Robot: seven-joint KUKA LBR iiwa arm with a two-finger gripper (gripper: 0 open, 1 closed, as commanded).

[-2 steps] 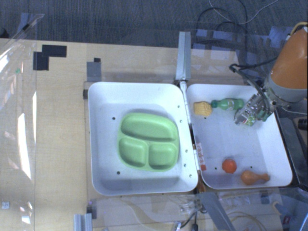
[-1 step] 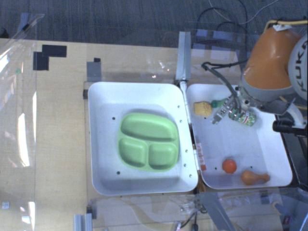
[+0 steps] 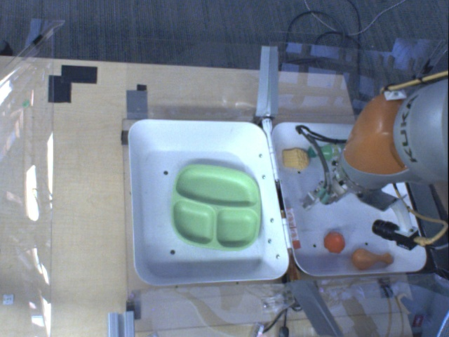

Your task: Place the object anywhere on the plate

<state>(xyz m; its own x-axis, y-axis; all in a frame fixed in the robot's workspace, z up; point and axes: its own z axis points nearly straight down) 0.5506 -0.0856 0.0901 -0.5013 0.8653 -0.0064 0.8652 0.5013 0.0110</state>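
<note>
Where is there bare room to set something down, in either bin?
All three compartments of the green plate are bare, as is the left bin's white floor around it. The right bin is crowded: corn, orange ball, drumstick-shaped toy, and the gripper.

Green plate [image 3: 215, 205], white bins [image 3: 151, 188], orange ball [image 3: 334, 242].

Plate [image 3: 215, 206] in left bin [image 3: 151, 188]
</note>
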